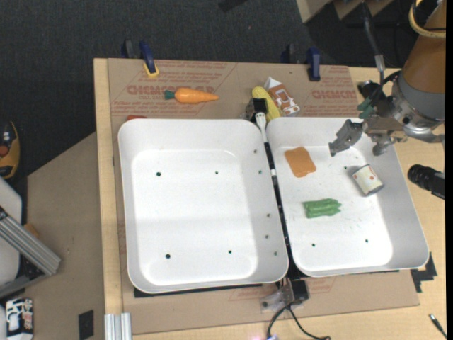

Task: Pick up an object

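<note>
So the setup is two shallow white bins side by side on a cardboard-covered bench. The left bin (pixel 191 204) has bare floor as far as I can see, and the right bin (pixel 368 250) has all the pickable stuff, which makes sense since the arm comes in from the right of the frame and that bin is the closer one.

Three candidates lie in the right bin: an orange flat piece (pixel 300 161) toward its upper left, a green lumpy thing (pixel 321 207) around the middle, and a small white cylinder-ish object (pixel 367 179) over on the right.

The gripper (pixel 361 139) hangs over the upper right part of that bin with its two fingers spread apart and nothing between them. The white object sits just below it in the frame, so my guess is that's the target and the open stance is the pre-grasp. It looks tilted, so it might roll.

Outside the bins, along the top of the frame, there's a toy carrot (pixel 192 96), a banana (pixel 263 99) and a small brown-and-white packet (pixel 283 99). They're probably just parked there out of play.
</note>
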{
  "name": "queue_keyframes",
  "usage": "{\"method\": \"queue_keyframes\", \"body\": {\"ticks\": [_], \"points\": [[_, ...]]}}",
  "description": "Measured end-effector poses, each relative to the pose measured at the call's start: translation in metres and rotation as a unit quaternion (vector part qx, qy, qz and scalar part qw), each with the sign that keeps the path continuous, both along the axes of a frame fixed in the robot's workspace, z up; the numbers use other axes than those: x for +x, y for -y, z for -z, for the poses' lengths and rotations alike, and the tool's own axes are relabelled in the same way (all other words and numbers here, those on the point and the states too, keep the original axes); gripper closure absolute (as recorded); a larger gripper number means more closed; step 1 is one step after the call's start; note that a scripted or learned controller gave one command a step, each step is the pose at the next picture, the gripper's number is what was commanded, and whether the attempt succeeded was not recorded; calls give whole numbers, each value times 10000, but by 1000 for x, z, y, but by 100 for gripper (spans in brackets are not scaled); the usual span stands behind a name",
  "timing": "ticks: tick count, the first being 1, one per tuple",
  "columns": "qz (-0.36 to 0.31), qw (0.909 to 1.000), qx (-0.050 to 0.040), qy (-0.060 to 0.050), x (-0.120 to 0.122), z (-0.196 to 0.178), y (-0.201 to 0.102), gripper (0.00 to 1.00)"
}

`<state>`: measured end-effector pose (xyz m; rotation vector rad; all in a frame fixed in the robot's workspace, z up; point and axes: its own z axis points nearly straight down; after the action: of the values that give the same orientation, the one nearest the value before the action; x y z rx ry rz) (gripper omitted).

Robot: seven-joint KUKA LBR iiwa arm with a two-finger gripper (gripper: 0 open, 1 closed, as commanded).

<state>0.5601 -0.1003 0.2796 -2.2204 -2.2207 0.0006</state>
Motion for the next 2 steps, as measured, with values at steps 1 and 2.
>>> {"method": "queue_keyframes", "body": {"ticks": [1,2], "points": [[-4,10000,-4,15,1,-11,0,100],[-3,10000,-5,27,1,-21,0,100]]}}
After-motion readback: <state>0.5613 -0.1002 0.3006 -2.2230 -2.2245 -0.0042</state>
